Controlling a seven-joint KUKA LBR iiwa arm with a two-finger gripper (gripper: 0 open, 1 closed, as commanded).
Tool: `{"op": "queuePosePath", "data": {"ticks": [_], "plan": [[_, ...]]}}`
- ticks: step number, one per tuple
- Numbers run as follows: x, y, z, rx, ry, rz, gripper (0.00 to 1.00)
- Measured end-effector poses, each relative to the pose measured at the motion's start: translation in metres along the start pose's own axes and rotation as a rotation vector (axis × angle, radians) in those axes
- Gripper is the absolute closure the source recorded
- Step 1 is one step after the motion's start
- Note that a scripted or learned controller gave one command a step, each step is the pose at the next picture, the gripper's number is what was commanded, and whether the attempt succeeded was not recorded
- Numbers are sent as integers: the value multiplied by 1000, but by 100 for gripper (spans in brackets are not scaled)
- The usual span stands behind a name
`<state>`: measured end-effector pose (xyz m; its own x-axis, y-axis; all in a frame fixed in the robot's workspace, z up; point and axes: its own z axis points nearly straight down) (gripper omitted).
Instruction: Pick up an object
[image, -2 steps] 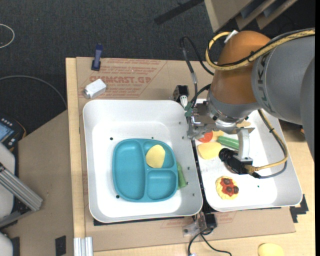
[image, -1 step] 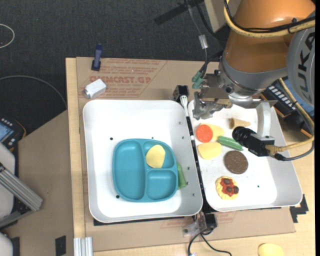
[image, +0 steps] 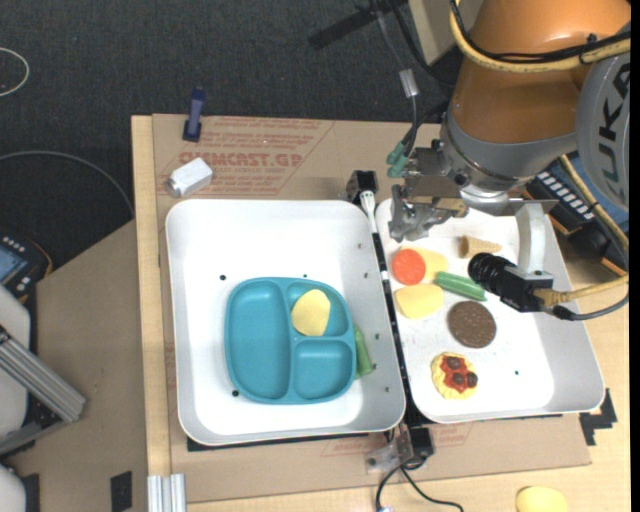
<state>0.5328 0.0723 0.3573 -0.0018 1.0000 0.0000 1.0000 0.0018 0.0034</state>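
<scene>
My gripper (image: 410, 228) hangs over the back left corner of the right bin (image: 575, 385), just behind an orange-red round piece (image: 407, 266). Nothing shows in its grasp. Near that piece lie a pale yellow piece (image: 418, 301), another yellow piece (image: 436, 263), a green pod (image: 459, 286), a brown round cookie (image: 471, 324), a small pizza-like toy (image: 455, 373) and a tan chunk (image: 478, 245). In the left bin (image: 190, 300) sits a teal divided plate (image: 265, 345) with a yellow piece (image: 311, 312) on it. A green stick (image: 362, 352) lies at its right rim.
The arm's grey wrist and orange band loom over the right bin's back half. On the cardboard behind the left bin rest a white block (image: 190, 177) and a blue clip (image: 194, 113). A yellow object (image: 540, 498) lies off the bench at bottom right.
</scene>
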Motion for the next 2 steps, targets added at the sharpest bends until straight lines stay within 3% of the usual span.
{"op": "queuePosePath", "data": {"ticks": [1,2], "plan": [[-40,5,40,9,-1,6,100],[-24,16,87,11,0,1,100]]}}
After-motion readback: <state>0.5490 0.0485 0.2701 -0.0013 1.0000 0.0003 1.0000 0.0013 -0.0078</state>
